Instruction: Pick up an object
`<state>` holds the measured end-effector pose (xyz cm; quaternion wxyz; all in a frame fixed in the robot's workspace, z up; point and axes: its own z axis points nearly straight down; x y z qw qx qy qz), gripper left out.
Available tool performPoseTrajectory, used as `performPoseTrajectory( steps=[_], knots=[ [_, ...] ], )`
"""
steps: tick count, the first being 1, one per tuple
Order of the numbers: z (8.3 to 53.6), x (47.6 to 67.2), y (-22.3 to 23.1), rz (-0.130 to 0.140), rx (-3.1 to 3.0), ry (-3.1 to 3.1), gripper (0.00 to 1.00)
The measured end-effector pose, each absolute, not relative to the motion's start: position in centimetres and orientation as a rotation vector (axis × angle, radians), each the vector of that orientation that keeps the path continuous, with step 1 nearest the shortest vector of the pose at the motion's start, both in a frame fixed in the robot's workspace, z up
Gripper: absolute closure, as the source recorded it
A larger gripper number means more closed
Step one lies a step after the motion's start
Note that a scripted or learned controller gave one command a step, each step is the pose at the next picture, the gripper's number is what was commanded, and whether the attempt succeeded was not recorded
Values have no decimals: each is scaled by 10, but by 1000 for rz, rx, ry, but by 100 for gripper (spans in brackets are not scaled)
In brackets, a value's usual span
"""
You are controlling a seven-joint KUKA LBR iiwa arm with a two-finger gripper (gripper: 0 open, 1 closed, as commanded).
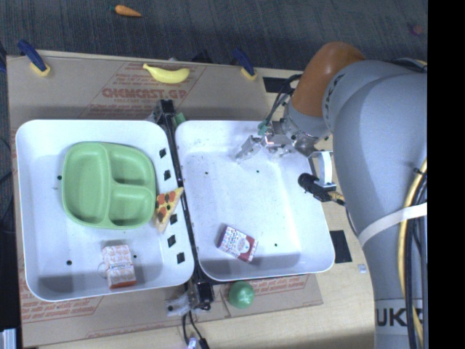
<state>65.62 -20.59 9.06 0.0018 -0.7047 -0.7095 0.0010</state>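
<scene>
Dark grey carpet surrounds a bench topped with printed brown cardboard [145, 93], on which two shallow white bins sit side by side. On the carpet beyond the bench lies a small orange thing [128, 10]. Blue clamps [33, 58] grip the cardboard's far edge, and a yellow banana [166, 73] lies on the cardboard behind the bins, its long axis running left to right.

Inside the left bin [33, 195] a green divided plate [109, 185] fills the far half. Nearer the camera, a small orange-and-white carton [118, 265] lies on the bin floor. A toy pizza slice [166, 206] rests at the plate's right edge, its long axis running from far right to near left with the tip toward the near side.

On the cardboard in front of the bins, a green ball [241, 294] sits just beyond the right bin's near rim.

In the right bin [218, 195] a red-and-white carton [237, 243] lies flat near the front wall, its long axis tilted from far left down to near right.

At that bin's far right corner the gripper [251, 148] hangs low, its fingers pointing left and down; they look slightly parted with nothing between them, well apart from the carton. The grey arm [378, 144] with its orange band [327, 71] fills the right side.
</scene>
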Motion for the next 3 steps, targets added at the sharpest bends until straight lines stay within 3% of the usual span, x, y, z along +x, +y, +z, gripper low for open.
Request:
performPoseTrajectory(
  steps=[1,2,3],
  knots=[
    [103,658,-206,2,-2206,-2233,100],
    [102,657,-205,2,-2204,-2234,0],
    [122,597,-208,3,-2214,-2226,0]
  ],
)
